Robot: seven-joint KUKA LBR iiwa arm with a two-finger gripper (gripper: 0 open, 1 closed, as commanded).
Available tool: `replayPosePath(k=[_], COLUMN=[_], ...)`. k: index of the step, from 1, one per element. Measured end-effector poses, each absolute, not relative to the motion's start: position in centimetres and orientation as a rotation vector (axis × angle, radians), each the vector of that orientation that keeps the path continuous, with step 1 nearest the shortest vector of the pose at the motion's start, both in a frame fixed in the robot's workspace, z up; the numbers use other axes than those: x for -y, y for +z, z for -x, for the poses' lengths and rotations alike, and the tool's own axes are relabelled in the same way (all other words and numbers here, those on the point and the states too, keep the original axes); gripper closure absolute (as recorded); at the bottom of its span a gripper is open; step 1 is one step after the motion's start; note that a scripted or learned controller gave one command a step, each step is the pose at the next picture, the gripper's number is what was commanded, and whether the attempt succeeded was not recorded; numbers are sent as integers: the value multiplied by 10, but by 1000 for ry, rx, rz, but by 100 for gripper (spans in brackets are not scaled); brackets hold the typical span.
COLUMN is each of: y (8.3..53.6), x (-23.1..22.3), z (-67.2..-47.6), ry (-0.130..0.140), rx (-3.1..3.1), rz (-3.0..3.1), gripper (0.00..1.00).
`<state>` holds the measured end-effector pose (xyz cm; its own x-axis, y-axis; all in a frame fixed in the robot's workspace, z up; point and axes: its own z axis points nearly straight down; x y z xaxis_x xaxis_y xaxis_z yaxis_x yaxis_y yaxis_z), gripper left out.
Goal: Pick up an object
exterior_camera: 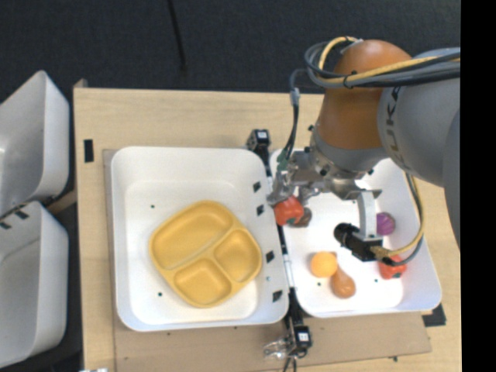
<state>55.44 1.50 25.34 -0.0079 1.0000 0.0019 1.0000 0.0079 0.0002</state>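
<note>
My gripper (291,196) hangs over the left edge of the right bin (418,289), under the orange wrist band. A small red object (288,211) sits right below the gripper's tip, touching or nearly touching it, with a dark brown piece (304,218) beside it. I cannot tell whether the red object is gripped. Lower in the same bin lie an orange ball (323,263) and an orange-brown pear-shaped object (342,284). A purple object (384,223) and a small red-orange object (391,269) lie towards the right wall.
The left bin (128,208) holds a yellow divided plate (204,252). The ridge between the two bins (280,262) runs just left of the gripper. The grey arm covers the upper right part of the right bin.
</note>
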Motion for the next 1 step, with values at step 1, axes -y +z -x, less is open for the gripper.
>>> replayPosePath(k=[1], y=[241], x=[-71], z=[-543], ry=[0], rx=[2228], rz=[2214], gripper=[100])
